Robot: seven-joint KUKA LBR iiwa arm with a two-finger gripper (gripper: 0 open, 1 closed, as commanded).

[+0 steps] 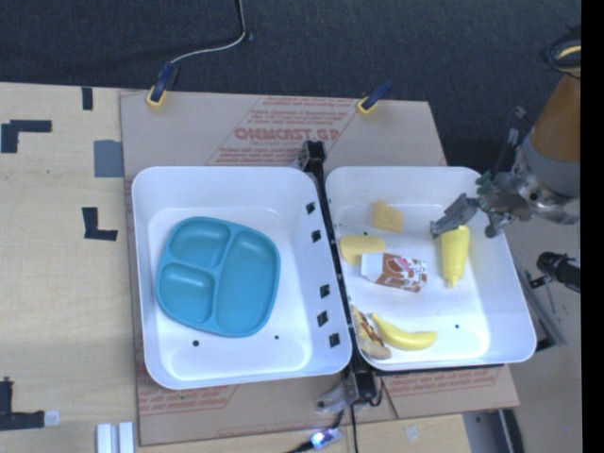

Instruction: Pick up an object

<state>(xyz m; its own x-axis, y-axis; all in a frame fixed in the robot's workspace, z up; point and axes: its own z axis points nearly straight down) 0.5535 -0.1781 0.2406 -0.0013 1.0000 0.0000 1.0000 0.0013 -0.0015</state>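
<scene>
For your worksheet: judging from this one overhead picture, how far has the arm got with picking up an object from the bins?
Done: the arm has reached over the right bin, and the gripper hangs open just above the yellow bottle.
In hand: nothing sits between its fingers.
Left: closing on an object and lifting it. The banana, cheese wedge and blue tray all lie in the bins.

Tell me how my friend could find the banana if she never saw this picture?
Look in the right-hand white bin, the one without the blue plate. Go to its near edge, at the bottom of the picture: the banana lies there. It is the curved yellow thing; the yellow bottle farther back is straight.
</scene>
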